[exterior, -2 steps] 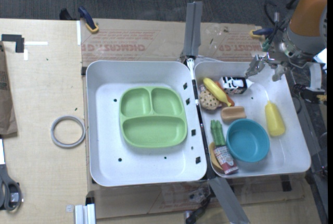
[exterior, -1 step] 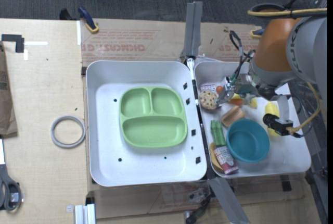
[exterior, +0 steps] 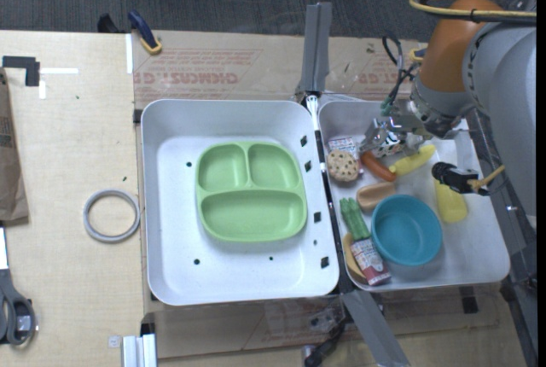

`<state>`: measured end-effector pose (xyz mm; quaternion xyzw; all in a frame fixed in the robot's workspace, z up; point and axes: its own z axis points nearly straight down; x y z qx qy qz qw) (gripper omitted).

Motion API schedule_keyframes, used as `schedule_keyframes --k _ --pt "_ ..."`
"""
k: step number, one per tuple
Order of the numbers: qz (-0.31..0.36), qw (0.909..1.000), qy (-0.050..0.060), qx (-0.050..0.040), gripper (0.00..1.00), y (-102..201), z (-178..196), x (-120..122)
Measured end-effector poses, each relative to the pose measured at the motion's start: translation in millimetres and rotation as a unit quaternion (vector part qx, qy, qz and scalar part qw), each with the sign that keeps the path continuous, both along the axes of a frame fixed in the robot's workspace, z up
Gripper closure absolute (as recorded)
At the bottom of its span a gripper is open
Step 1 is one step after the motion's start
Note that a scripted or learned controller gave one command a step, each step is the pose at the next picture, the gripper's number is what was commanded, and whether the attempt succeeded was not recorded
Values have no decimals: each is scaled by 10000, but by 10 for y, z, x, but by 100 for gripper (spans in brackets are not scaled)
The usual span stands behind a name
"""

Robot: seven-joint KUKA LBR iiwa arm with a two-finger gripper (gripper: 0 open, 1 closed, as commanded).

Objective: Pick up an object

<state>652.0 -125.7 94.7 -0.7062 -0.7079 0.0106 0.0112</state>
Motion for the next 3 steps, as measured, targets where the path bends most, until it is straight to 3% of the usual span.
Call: schedule_keyframes --k 1,2,3 --pt "12 10000 17 -4 100 -6 95 -3" --pt "13 10000 10 -6 0 -4 98 0" --pt "378 9992 -156 -9 0 -894 767 -443"
